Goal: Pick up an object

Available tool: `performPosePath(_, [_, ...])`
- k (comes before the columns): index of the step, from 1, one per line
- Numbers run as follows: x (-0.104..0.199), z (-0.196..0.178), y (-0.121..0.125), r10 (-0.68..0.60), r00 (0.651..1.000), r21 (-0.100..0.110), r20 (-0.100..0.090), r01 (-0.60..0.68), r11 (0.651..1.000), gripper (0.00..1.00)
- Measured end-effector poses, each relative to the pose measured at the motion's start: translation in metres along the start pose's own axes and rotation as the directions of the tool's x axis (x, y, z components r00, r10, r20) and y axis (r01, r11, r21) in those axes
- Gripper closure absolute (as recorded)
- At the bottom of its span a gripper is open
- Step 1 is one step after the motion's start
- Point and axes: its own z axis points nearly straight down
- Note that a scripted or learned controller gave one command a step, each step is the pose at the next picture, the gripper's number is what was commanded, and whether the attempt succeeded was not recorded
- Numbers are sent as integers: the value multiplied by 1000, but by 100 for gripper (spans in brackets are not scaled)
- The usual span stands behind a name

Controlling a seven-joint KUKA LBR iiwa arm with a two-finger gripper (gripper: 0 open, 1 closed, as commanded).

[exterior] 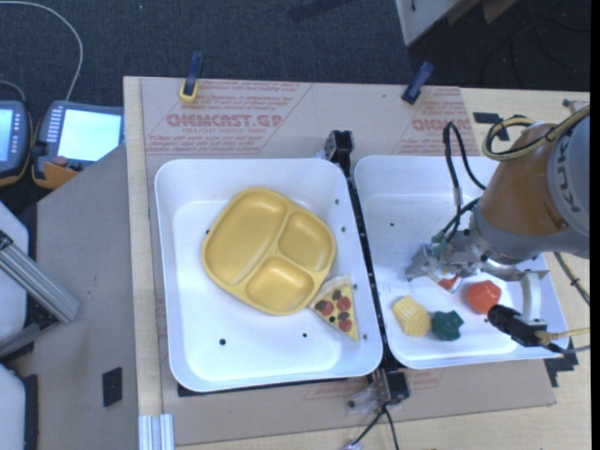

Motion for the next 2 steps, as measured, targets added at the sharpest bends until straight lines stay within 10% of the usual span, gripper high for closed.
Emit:
performPosePath(1, [-1,-13,3,0,1000,-12,4,0,1000,100])
performPosePath(2, [-7,-61,-3,-1,1000,-1,-1,1,1000,100])
